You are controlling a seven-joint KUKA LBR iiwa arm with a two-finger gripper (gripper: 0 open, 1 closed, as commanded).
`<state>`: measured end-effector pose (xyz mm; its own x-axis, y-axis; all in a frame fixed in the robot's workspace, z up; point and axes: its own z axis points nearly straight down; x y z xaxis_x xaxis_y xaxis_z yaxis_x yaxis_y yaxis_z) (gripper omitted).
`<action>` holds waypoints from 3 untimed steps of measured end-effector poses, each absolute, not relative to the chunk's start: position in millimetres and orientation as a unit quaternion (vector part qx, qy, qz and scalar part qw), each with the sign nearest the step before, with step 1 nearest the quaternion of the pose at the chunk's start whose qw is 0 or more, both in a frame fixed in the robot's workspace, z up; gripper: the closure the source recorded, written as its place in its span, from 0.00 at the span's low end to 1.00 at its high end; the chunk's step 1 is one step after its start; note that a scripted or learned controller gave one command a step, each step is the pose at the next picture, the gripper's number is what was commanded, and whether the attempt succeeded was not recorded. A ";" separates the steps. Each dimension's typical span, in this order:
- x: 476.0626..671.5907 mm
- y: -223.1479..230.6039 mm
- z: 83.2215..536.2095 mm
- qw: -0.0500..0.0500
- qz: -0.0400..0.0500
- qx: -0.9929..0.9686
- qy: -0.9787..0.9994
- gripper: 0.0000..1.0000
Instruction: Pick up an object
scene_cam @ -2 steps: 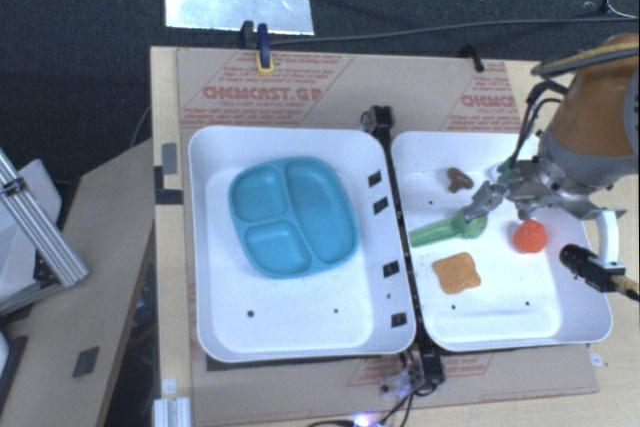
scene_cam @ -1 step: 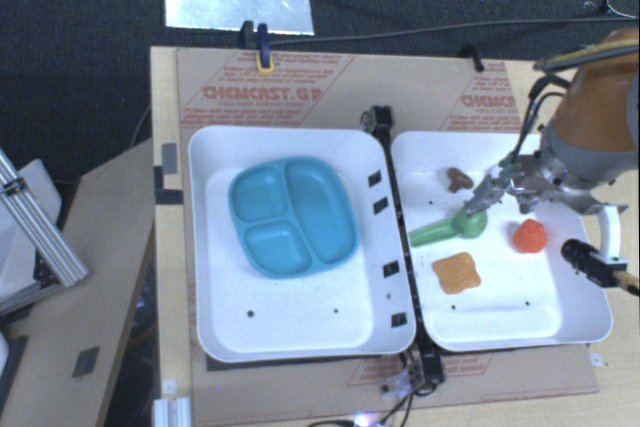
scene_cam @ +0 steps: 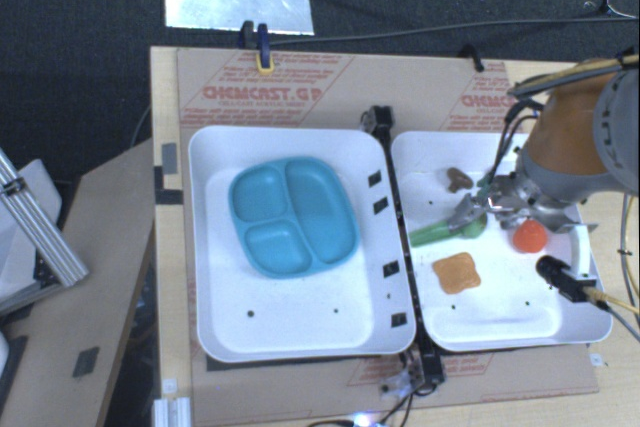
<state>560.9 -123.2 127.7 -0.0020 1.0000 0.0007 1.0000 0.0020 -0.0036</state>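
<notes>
blue plate (scene_cam: 293, 217): looked smooth plastic, slight sheen | white bins (scene_cam: 300, 310): were smooth matt plastic | bench sheet (scene_cam: 330, 80): looked printed brown paper, matt

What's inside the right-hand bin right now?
The right bin holds a green piece, a tan slice, an orange-red ball and a small brown piece. The gripper covers the green piece's right end and the floor beneath it.
</notes>
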 end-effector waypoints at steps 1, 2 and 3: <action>562.9 -123.2 85.8 -0.001 -0.002 -0.707 -0.707 0.00; 565.4 -122.5 99.7 -0.003 -0.004 -0.707 -0.708 1.00; 560.6 -125.8 161.1 -0.003 -0.002 -0.706 -0.708 1.00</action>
<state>560.6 -125.8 161.1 -0.0036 1.0000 -0.0015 1.0000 0.0036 0.0069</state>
